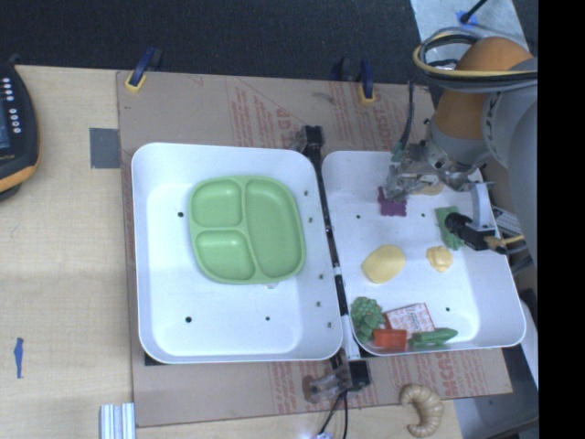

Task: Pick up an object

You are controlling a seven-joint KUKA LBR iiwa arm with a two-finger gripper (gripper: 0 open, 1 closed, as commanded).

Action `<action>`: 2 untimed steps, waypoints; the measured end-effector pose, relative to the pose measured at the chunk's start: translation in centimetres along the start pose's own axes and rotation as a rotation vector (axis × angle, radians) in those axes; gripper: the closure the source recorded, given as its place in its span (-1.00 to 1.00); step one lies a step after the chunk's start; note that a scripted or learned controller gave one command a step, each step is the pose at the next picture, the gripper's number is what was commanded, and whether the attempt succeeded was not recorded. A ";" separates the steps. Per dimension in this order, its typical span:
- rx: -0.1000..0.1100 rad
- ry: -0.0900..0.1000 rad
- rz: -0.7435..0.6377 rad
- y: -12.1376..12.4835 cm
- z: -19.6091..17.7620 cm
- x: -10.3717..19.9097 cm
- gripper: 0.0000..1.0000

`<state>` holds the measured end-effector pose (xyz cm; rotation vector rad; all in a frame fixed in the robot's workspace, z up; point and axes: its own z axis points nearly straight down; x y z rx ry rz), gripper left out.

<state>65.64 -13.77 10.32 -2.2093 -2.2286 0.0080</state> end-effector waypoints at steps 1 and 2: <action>0.001 0.000 -0.001 0.0 0.0 0.0 -1.00; 0.000 -0.001 -0.003 0.0 -1.1 -0.1 1.00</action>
